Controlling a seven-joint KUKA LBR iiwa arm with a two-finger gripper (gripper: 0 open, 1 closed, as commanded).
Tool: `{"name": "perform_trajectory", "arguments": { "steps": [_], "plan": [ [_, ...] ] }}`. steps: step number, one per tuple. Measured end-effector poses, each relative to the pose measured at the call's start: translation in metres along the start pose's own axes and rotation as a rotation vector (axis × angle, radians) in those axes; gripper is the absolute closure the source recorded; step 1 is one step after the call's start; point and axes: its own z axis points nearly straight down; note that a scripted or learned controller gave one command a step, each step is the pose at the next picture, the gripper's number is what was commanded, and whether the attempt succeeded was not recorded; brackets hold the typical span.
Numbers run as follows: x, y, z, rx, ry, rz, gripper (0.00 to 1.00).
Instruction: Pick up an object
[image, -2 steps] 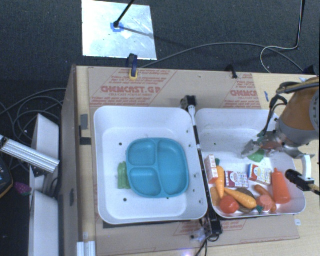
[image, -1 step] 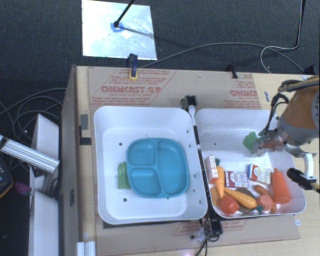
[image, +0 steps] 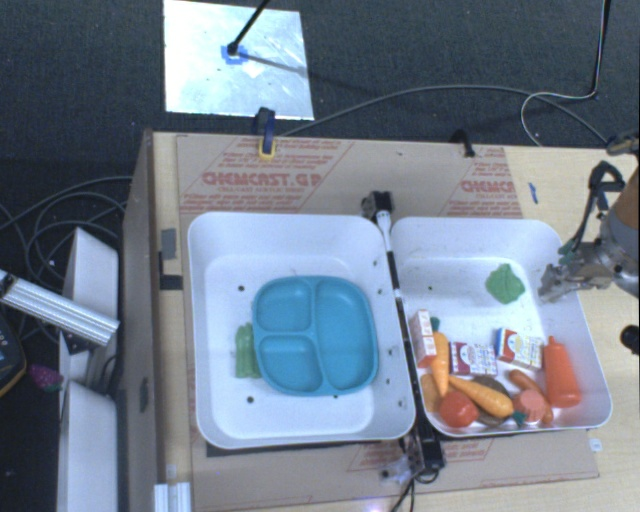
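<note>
The right bin (image: 470, 232) holds several toy foods. A green leafy piece (image: 505, 283) lies alone near its back right. Along the front are small red-and-white cartons (image: 472, 357), an orange carrot (image: 484, 396), a red tomato (image: 458, 409) and a red bottle (image: 561, 372). My gripper (image: 560, 280) hangs over the right bin's right rim, just right of the green piece and apart from it. Nothing shows in its grasp.
The left bin (image: 290, 228) bears a blue divided plate (image: 315, 335) with a pale green piece (image: 245, 351) at its left side. A black clamp bar (image: 395, 290) runs between the bins. Cables lie behind the bench.
</note>
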Motion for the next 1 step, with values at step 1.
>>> {"name": "perform_trajectory", "arguments": {
  "steps": [1],
  "plan": [
    [0.0306, 0.0381, 0.0226, 0.003, 0.002, -0.002, 1.00]
  ]
}}
